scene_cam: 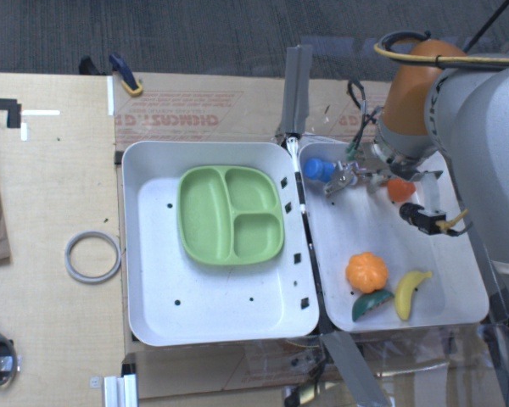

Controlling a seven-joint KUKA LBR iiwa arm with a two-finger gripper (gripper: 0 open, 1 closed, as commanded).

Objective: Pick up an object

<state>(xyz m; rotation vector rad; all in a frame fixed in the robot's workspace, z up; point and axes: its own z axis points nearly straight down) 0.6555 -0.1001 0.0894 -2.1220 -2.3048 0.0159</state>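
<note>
My gripper (341, 179) hangs low over the back left part of the right bin (441, 253), its tip close beside a blue ball-like object (316, 170). Whether they touch I cannot tell. A small red-orange object (399, 190) lies just right of the gripper, partly hidden under the wrist. At the bin's front lie an orange pumpkin-shaped toy (366, 271), a yellow banana (410, 292) and a dark green piece (371, 304).
The left bin (153, 295) holds a green divided plate (231, 214). A grey ring (93, 255) lies on the bench to the left. The bins' shared wall (304, 236) runs just left of the gripper. The grey arm (479, 125) covers the right bin's back right.
</note>
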